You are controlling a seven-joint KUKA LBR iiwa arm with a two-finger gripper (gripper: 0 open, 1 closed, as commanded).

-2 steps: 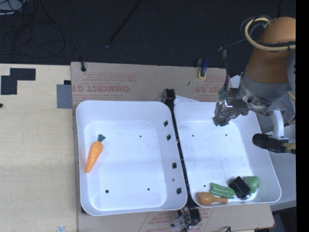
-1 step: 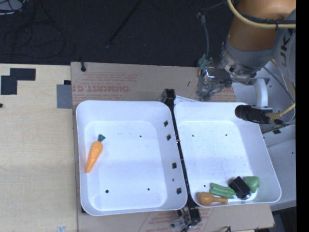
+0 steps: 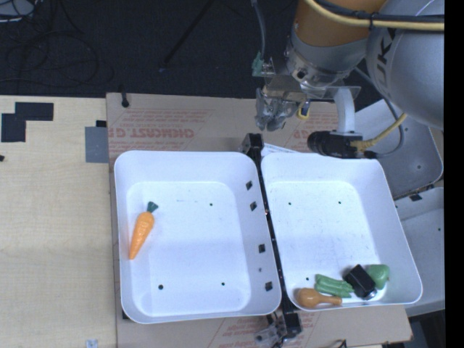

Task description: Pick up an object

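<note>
**Carrot looks like the easy grab**

Toy carrot [image 3: 141, 230] lies alone in the left bin [image 3: 181, 307], prob light, hard plastic, bit slippery; pinch across the fat middle imo. Tool [image 3: 274, 114] hangs above the bins' far edge, can't tell its state.

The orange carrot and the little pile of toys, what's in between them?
In the camera view, white bin floor and the black hinged divider lie between the orange toy carrot and the pile.
</note>
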